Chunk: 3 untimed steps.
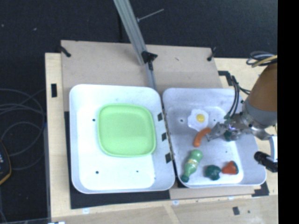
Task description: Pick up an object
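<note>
A grey robot arm [264,99] with an orange band above its wrist reaches in from the right over the right-hand bin [175,106], its gripper [219,133] lowered among a scatter of toy food. Whether the gripper is open, closed or gripping anything cannot be told from here; the wrist and cabling mask the tip.

Nearest to it lies an orange sausage [202,136], slanted, its upper end just beside the gripper, which makes it the likeliest target of this pick. A fried egg [198,119] sits just above the sausage, flat on the bin floor. Toward the near wall rest a green bottle [191,164] on its side, a dark green piece [212,172] and a small orange-red piece [230,168], all well clear of the gripper and of each other, apart from the two small pieces, which lie close together.

The left-hand bin [79,125] carries a pale green plate [126,129], lying flat near its middle, seemingly kept out of the working area. The loose objects are all gathered in one bin, probably so the arm can try its picks within easy reach of its base.
</note>
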Available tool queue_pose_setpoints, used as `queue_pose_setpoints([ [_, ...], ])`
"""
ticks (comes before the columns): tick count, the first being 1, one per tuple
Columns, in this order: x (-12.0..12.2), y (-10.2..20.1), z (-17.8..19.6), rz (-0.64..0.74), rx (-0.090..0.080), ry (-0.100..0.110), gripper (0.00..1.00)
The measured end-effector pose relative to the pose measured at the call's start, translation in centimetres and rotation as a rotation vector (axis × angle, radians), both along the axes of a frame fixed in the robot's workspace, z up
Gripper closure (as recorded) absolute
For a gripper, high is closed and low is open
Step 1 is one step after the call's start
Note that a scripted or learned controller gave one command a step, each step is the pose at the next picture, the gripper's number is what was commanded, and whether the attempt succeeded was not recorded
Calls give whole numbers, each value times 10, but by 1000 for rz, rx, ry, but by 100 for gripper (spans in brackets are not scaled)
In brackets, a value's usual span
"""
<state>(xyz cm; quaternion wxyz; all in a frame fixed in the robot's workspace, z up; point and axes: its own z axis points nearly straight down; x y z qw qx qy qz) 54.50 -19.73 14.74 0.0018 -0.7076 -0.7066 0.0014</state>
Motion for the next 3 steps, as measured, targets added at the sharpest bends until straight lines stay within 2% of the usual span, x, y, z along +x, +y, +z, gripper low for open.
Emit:
queue_pose_setpoints([
  [1, 2, 0, 13, 0, -1, -7, 100],
  [2, -5, -8, 63, 0, -2, -10, 100],
  [3, -7, 0, 121, 2, -2, -11, 100],
])
